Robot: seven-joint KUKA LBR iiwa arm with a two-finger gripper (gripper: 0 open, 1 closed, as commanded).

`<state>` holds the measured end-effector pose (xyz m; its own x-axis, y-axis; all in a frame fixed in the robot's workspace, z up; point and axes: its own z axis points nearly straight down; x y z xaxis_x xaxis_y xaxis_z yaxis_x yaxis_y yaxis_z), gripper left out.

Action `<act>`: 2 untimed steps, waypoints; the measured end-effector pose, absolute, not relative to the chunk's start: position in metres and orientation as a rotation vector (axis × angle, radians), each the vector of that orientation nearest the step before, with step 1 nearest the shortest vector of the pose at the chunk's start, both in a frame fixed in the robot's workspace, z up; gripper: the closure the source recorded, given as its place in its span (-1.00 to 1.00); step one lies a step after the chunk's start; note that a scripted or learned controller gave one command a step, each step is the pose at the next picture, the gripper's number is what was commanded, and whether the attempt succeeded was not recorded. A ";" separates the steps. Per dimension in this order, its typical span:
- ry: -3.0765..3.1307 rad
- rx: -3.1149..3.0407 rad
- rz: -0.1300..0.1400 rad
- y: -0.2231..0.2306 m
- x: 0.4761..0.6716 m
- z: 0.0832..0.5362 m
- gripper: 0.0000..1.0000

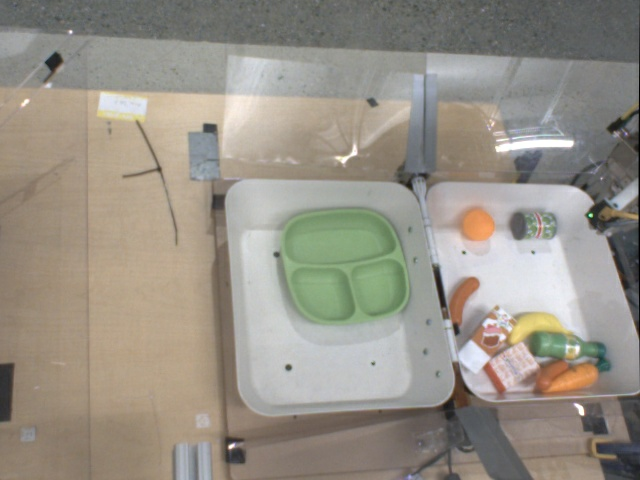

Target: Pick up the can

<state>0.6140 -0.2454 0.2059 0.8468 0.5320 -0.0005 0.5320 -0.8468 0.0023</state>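
The can (pixel 535 225) lies on its side near the back of the right bin (pixel 590 268); it is silver-ended with a green and red label. Part of my gripper (pixel 614 194) shows at the view's right edge, over the right bin's back right corner, a short way right of the can and apart from it. Nothing is seen in its grasp.
An orange (pixel 478 224) sits left of the can. Toward the right bin's front lie a sausage (pixel 463 299), a banana (pixel 536 325), a green bottle (pixel 565 347), a carrot (pixel 568 376) and small cartons (pixel 505 357). The left bin (pixel 250 368) holds a green divided plate (pixel 346 265).
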 end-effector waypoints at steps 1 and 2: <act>0.973 2.985 0.001 -0.259 0.645 0.138 -1.00; 1.009 2.970 0.006 -0.258 0.655 0.130 -1.00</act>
